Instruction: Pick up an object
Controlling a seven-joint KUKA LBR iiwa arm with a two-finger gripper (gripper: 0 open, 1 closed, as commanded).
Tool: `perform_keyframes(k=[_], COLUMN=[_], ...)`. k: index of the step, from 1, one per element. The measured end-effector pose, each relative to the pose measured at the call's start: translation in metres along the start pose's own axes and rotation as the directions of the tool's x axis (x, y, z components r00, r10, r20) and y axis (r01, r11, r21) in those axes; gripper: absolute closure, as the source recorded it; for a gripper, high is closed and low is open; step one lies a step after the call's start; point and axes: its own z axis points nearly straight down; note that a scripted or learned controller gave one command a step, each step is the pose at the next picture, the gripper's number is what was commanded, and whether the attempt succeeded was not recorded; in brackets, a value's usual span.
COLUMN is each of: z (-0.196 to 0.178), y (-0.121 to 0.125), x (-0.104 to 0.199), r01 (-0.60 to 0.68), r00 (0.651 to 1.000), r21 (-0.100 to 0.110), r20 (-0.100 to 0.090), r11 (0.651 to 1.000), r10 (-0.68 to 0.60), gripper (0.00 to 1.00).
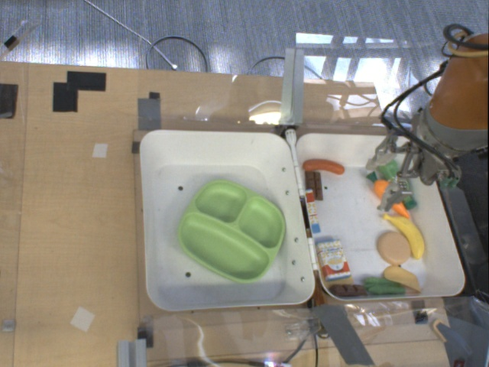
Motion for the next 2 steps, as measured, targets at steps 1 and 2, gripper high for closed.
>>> perform_keyframes(k=[1, 2], z=[0.110, 0.115], y=[-0.021, -0.063], x=[-0.046, -0.020], r01=[-0.051, 0.001], r00=[0.999, 1.000], r21=[0.000, 0.001], r20=[-0.001, 0.001], r11=[0.999, 1.000], r10=[0.051, -0.001], gripper=[0.00, 0.00])
